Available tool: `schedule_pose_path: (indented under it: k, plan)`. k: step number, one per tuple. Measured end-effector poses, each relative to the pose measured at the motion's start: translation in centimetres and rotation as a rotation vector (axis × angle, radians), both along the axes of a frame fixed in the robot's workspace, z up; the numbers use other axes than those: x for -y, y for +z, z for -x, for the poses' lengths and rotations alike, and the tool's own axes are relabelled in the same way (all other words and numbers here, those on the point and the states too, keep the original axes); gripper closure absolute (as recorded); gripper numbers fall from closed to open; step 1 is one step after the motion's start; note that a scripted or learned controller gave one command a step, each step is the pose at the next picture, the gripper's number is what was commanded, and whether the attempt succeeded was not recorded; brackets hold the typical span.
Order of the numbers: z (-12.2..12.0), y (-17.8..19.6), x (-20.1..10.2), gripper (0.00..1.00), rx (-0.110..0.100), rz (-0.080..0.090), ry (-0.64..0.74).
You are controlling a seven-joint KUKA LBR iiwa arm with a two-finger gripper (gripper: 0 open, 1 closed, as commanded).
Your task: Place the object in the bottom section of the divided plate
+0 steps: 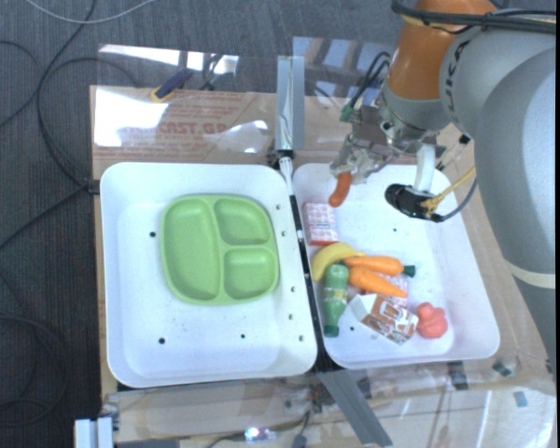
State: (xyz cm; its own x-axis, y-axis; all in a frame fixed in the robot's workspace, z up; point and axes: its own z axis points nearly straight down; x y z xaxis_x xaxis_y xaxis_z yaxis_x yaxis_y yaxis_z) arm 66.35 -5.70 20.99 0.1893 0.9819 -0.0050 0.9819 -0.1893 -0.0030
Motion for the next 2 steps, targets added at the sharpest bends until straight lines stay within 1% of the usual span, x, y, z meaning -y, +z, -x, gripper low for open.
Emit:
schedule_pose_path:
  k: [1, 2]
  plan:
    - [-0.2, 0.5, -7.8, 1.0, 0.0, -0.003, 0.04]
    - [2.0, -1.8, -15.1, 1.0, -0.001, -0.005, 0.313]
